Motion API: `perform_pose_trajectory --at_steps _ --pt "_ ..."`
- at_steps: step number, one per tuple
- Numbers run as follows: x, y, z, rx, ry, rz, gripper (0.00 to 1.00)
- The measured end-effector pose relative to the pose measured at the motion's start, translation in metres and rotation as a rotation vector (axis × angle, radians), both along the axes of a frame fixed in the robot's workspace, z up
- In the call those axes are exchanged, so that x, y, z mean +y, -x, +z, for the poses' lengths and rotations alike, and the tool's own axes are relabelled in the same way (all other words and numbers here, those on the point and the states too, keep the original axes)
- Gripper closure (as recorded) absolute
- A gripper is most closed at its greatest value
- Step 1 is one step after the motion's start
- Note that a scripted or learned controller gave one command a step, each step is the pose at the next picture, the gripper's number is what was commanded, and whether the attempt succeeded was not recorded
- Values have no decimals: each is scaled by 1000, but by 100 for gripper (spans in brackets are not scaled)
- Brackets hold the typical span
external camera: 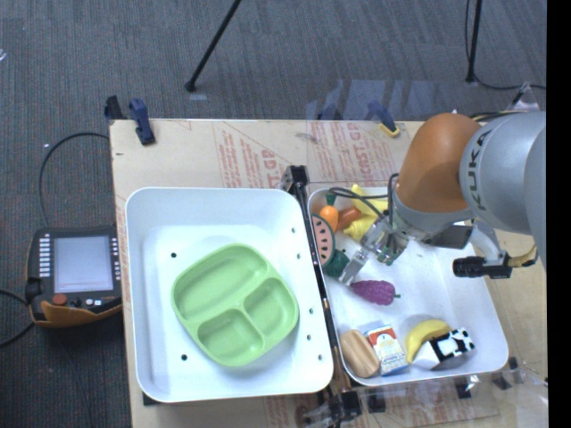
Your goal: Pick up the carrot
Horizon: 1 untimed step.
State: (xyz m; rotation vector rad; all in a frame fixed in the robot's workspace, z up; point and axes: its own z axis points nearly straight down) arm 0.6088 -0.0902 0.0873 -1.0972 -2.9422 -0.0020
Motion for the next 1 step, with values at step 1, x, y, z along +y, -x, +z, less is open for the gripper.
perform_pose_trajectory --at_steps 1 --pt "4 -24 -1 32 1 -222 0"
